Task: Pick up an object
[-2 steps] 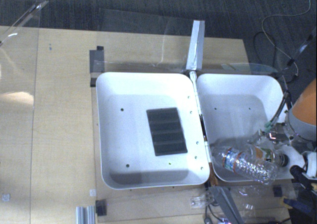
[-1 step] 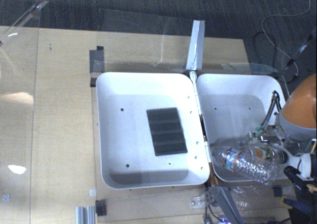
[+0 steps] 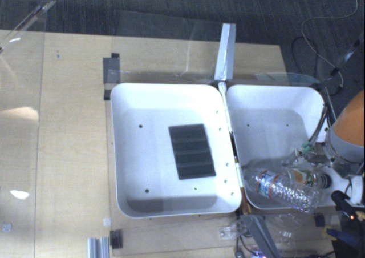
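Note:
A clear crumpled plastic bottle (image 3: 283,189) lies on its side at the near edge of the right bin (image 3: 268,108). A dark ribbed rectangular pad (image 3: 192,150) lies flat in the middle of the left bin (image 3: 131,114). My gripper (image 3: 308,157) reaches in from the right and hangs low over the right bin's near right part, just above and behind the bottle's right end. The grey arm with its orange band (image 3: 351,127) covers the bin's right corner. Whether the gripper touches the bottle cannot be made out.
A metal post (image 3: 224,51) stands behind the seam between the two bins. Cables (image 3: 325,28) and dark hardware (image 3: 342,217) sit at the right edge and near corner. The wooden bench (image 3: 57,137) stretches to the left.

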Action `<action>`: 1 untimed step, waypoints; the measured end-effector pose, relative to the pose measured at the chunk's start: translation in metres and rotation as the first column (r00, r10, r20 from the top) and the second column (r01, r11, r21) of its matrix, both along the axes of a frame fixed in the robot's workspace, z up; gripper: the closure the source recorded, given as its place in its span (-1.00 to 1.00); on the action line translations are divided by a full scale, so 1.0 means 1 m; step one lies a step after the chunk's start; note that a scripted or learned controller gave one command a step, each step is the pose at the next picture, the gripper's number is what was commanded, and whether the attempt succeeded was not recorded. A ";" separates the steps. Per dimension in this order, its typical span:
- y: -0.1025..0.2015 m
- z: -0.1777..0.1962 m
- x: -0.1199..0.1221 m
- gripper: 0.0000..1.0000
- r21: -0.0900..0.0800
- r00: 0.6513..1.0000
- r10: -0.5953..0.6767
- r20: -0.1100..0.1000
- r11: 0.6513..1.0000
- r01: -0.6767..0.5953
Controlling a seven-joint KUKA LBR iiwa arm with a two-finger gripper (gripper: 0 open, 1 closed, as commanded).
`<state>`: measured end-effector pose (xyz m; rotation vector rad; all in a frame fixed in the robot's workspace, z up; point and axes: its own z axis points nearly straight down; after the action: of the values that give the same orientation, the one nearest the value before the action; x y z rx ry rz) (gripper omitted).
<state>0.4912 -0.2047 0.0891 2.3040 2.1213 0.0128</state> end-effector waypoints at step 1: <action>0.048 0.001 0.001 -1.00 -0.002 1.000 0.013 0.003 1.000 -0.013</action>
<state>0.4918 -0.1563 0.0898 2.2878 2.1332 0.0144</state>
